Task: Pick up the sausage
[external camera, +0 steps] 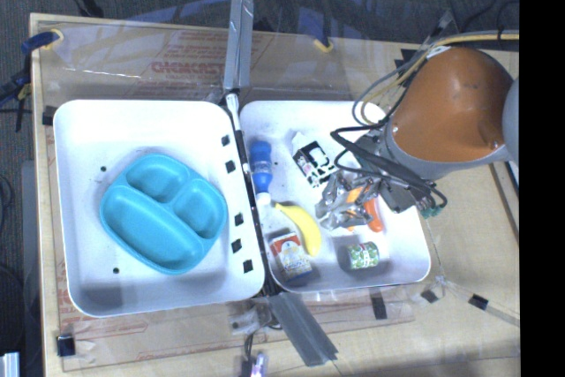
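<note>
Blue divided plate (pixel 165 213) in left bin (pixel 79 137), banana (pixel 302 226), bottle (pixel 259 165), can (pixel 363 255) in right bin (pixel 410 265), fingers' (pixel 346 206) state unclear

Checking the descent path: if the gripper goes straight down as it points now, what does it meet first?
Probably the orange item directly under the gripper; depth is unclear.
</note>
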Controlling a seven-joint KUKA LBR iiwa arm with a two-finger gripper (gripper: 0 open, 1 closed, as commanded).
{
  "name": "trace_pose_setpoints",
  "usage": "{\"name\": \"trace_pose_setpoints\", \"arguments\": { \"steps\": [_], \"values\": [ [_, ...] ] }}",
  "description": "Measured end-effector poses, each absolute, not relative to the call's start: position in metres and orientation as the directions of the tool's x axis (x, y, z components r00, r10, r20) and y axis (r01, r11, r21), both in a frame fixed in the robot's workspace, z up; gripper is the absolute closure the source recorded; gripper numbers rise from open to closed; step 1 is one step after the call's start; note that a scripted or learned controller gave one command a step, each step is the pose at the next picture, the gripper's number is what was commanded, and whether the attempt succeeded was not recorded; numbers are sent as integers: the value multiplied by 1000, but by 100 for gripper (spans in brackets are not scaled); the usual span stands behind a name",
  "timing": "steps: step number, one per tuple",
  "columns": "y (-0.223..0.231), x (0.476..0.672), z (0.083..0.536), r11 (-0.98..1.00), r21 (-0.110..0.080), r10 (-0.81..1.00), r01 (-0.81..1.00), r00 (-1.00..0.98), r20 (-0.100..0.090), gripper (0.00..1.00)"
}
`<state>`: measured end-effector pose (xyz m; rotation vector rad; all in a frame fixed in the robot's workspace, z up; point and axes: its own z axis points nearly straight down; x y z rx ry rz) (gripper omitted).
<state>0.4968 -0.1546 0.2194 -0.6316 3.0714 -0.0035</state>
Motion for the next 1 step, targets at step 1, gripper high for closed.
{"name": "trace_pose_setpoints", "arguments": {
  "steps": [1],
  "values": [
    [-191, 495, 193, 793, 0, -609, -609, -793, -1, 100]
  ]
}}
